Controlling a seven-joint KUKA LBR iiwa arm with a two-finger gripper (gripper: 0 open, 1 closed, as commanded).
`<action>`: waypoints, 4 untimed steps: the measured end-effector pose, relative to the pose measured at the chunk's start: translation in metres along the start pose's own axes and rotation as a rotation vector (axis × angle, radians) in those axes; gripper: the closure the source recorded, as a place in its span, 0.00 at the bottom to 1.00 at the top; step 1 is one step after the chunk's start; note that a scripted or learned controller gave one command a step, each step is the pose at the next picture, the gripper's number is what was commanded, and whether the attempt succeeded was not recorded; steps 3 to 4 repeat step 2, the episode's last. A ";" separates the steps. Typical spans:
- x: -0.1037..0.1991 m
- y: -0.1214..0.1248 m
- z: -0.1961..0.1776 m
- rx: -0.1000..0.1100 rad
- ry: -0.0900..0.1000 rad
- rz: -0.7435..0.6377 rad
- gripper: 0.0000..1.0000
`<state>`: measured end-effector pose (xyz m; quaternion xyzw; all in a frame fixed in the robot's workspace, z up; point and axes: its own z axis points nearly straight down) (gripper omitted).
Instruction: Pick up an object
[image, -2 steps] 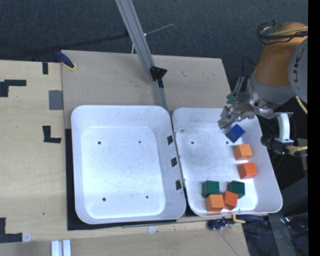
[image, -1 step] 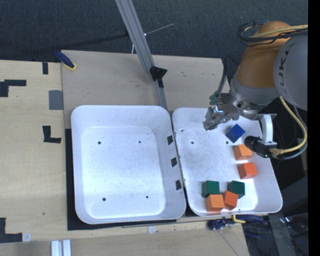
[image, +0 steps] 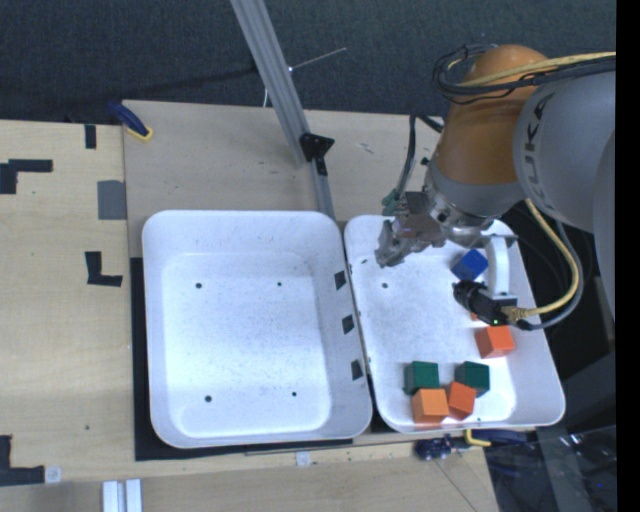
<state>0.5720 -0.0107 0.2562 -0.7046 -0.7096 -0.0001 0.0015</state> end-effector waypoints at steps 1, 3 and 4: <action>0.051 -0.008 -0.004 0.000 0.000 0.000 1.00; 0.093 -0.020 0.006 0.001 -0.002 0.001 1.00; 0.093 -0.020 0.006 0.001 -0.002 0.001 1.00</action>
